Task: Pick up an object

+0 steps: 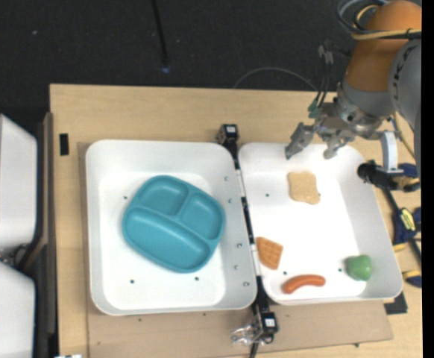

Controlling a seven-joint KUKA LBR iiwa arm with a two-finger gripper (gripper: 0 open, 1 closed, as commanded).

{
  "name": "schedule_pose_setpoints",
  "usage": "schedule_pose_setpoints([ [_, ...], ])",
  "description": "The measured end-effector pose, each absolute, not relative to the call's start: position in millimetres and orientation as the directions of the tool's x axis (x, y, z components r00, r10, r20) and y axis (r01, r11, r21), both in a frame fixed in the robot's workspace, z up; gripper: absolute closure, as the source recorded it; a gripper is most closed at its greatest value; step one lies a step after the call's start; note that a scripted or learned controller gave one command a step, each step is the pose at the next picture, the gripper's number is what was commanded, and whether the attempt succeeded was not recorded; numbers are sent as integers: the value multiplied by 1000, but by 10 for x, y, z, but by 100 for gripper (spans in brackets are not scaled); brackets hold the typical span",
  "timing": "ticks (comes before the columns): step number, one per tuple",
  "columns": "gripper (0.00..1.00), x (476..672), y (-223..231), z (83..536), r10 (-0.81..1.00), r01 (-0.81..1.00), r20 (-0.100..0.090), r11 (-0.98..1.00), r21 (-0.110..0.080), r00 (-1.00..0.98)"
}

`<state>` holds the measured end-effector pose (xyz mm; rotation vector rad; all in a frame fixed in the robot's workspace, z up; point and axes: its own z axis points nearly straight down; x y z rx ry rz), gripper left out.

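Tan toast (303, 187) lies nearest me, flat on the floor of the right bin (351, 207), just below my gripper (315, 146). My jaws hang spread wide over the bin's far edge with nothing between them. I judge the toast the best pick: it sits apart from the waffle (269, 253), sausage (303, 283) and green fruit (359, 268). To do it well I should centre over it, turn so my fingers straddle its narrower width, come straight down to the floor, then close firmly before lifting.
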<state>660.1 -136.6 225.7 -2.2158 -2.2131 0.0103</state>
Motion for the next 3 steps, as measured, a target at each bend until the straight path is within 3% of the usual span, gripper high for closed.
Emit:
schedule_pose_setpoints([
  [1,0,6628,-1365,2344,1000,1000,1,1,2,-1],
  [3,0,6510,-1388,1126,1000,1000,-3,-4,-4,4],
])
